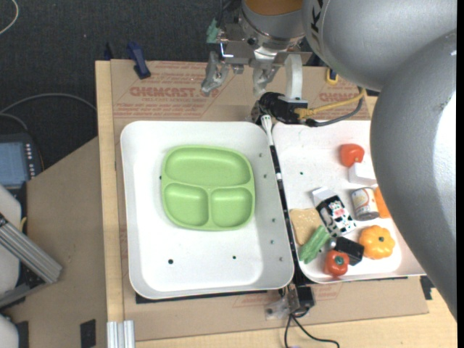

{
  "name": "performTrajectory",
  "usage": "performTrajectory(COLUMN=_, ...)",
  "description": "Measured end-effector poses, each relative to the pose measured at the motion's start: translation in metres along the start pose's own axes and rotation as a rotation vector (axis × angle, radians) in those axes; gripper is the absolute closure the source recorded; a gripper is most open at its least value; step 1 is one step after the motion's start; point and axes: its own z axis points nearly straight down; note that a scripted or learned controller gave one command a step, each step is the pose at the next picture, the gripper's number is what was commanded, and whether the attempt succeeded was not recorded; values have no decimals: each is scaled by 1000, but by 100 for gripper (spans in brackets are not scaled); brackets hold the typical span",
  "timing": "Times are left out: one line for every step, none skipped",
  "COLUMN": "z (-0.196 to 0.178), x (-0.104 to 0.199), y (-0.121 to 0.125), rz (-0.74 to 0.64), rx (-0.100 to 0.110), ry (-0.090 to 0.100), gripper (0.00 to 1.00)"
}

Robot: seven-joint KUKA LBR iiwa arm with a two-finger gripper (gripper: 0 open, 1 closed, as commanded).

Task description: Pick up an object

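My gripper (237, 77) hangs high over the cardboard behind the left bin, open, with nothing between its fingers (212, 77). The right bin (304, 147) holds the loose objects: a red tomato-like piece (351, 154), a small can (364, 203), a black-and-white packet (333, 213), a green pickle-shaped piece (313, 243), an orange pumpkin-like piece (377, 241), a red piece with a green stem (336, 262) and a tan square (300, 222). All of them lie well in front of and to the right of the gripper. The arm covers the bin's right part.
A green divided plate (207, 187) lies in the left bin (145, 252). The bins sit side by side on a cardboard sheet (167, 85), which carries a blue clip (138, 60) at its back left. A metal rail (29, 256) lies at the far left.
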Motion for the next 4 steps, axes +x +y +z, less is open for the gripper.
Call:
performTrajectory(z=80, x=55, y=-92, rz=0, rx=19, ry=-3, gripper=0)
performTrajectory(z=185, x=11, y=-126, rz=10, rx=22, ry=-6, gripper=0)
performTrajectory(z=21, x=-6, y=-117, rz=6, rx=-11, ry=2, gripper=0)
performTrajectory(z=21, x=-5, y=-120, rz=6, rx=4, ry=-1, gripper=100)
